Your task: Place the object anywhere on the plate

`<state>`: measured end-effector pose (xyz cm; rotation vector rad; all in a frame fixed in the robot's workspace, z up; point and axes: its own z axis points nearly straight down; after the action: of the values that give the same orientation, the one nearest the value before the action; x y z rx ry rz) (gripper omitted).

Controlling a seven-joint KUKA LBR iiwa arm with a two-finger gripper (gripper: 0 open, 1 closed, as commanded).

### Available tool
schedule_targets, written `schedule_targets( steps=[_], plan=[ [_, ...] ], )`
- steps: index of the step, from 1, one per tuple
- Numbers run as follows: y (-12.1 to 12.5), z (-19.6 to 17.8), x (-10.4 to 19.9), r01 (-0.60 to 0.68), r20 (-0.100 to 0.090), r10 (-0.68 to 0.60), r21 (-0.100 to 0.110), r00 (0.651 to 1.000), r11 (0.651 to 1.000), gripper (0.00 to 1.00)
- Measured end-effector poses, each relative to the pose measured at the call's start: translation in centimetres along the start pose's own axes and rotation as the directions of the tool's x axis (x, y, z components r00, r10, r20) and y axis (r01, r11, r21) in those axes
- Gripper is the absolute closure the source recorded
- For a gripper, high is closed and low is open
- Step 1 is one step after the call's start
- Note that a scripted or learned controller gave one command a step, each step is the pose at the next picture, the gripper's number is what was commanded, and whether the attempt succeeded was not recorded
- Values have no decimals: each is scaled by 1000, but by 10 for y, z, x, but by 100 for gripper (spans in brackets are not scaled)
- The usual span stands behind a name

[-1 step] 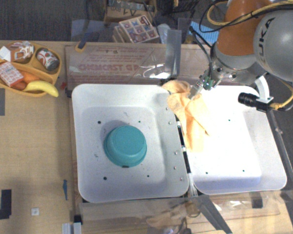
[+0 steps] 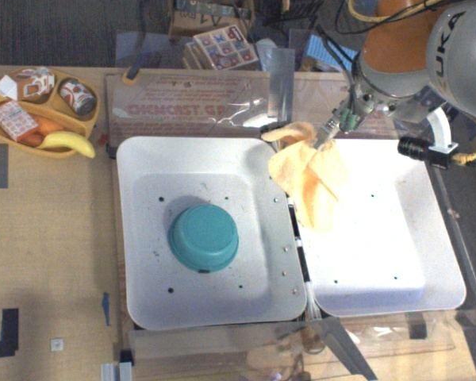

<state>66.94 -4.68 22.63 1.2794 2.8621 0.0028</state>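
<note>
A crumpled yellow cloth hangs over the seam between the two bins, at the upper left corner of the right bin. My gripper is at the cloth's top edge, shut on it, and the cloth droops below the fingers. The teal plate, round and looking like an upturned dish, lies in the middle of the left bin. It is to the lower left of the cloth and well apart from it.
A yellow tray with a banana and toy food sits on the bench at the far left. A clear plastic sheet lies behind the bins. The arm leans in from the upper right.
</note>
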Motion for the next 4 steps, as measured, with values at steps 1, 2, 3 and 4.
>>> schedule_targets(
  steps=[1, 2, 3, 4],
  plan=[
    [5, -11, 46, 387, -4, -387, 0, 922, 922, 100],
    [4, -8, 90, 715, -2, -715, -3, 699, 699, 100],
    [3, -4, 137, 746, -2, -746, -3, 666, 666, 100],
    [15, -2, 186, 746, -4, -746, -3, 666, 666, 100]
  ],
)
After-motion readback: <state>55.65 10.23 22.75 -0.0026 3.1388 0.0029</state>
